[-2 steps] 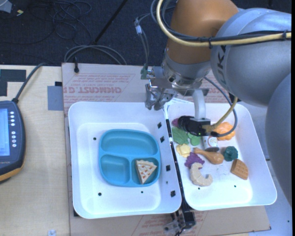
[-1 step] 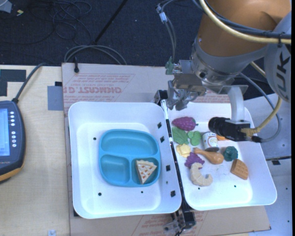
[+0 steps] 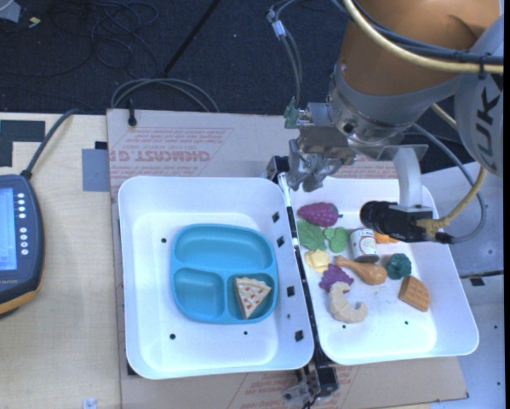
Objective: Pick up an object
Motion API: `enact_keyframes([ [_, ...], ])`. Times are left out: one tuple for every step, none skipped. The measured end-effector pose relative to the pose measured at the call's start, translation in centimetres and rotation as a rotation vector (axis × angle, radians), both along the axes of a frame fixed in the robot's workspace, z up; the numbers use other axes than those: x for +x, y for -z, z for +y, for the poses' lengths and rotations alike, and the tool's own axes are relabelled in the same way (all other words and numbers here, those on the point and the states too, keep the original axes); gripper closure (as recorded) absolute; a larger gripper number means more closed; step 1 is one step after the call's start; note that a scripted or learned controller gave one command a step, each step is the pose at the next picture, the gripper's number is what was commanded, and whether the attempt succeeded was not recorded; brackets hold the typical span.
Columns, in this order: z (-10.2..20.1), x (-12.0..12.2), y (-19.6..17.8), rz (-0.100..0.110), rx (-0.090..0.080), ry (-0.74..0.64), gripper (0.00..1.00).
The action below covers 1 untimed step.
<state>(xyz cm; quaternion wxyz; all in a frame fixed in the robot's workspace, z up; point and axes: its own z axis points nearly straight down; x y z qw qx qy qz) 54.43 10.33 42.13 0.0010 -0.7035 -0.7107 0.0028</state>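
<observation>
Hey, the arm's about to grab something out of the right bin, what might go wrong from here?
The toys are packed tight: the grapes, the green piece and the can touch or nearly touch, so the pincer may nudge or lift a neighbour. The pincer hangs over the bin's back-left corner by the divider, so a straight descent may hit the rim. The croissant and carrot are curved and might slip.
</observation>
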Motion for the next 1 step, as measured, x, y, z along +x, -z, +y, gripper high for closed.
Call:
enact_keyframes([
  [0.16, -0.01, -0.92, 0.004, -0.001, -0.009, 1.0],
])
